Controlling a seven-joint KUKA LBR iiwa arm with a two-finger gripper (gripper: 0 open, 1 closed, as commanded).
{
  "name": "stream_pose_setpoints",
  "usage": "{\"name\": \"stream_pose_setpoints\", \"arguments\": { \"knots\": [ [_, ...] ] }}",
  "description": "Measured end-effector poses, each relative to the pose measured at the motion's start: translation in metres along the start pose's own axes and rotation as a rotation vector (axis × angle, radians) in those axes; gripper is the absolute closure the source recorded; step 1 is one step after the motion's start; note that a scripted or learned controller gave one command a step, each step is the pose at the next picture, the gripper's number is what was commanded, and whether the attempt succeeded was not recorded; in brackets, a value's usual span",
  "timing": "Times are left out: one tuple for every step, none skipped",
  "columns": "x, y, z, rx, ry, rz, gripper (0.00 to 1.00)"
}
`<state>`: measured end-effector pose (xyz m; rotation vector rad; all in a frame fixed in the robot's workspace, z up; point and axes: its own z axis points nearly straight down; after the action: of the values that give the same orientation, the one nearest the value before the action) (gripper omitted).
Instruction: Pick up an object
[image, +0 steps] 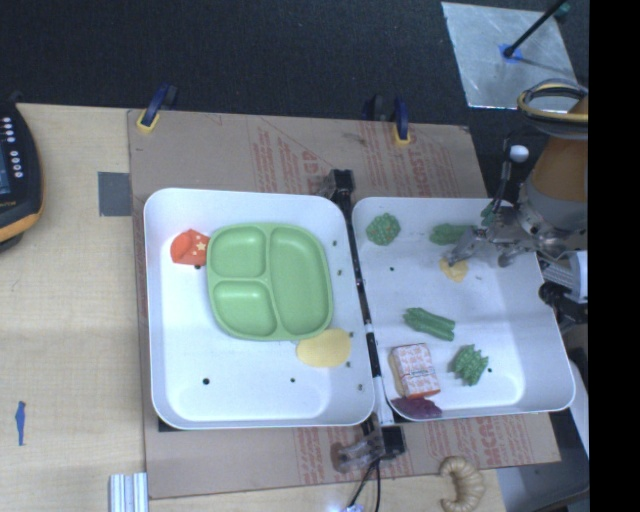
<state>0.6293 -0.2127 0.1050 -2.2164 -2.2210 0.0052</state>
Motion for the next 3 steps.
{"name": "stream_pose_setpoints", "arguments": {
  "knots": [
    [0.036, 0.027, -0.005, -0.005, -0.002, -0.004, 0.0],
    [-0.001, 0.028, -0.121, -0.013, -0.005, 0.0, 0.0],
    [0.034, 0.025, 0.01, 0.008, 0.002, -0.005, 0.0]
  ]
}}
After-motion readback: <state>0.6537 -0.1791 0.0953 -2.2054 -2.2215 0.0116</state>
